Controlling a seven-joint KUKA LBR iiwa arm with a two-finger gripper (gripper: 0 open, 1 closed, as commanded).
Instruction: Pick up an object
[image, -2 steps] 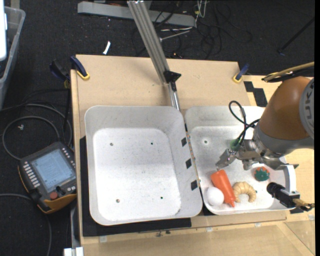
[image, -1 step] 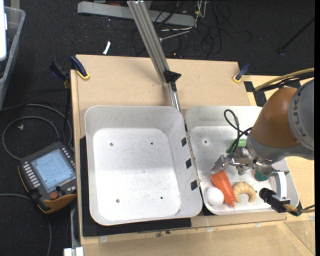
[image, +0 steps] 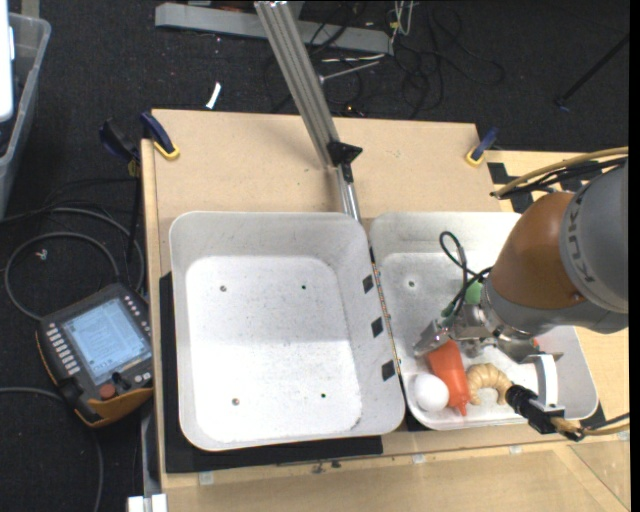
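Over right bin (image: 400, 240), near its front wall, grey arm (image: 590, 250) with orange band reaches down. Pincer (image: 440, 342) sits low, right above orange carrot-shaped toy (image: 452, 375). Cannot tell how wide pincer is, or if it has hold of anything. White ball (image: 431, 392) touches toy, at bin's front corner. Tan curved thing (image: 490, 378) lies just beside toy. Left bin (image: 190, 300) sits next to right bin on table (image: 250, 160).

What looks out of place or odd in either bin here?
Nothing spilled or damaged. All objects crowd the right bin near corner: a white ball, an orange carrot-shaped item and a croissant-like piece, under the end effector.
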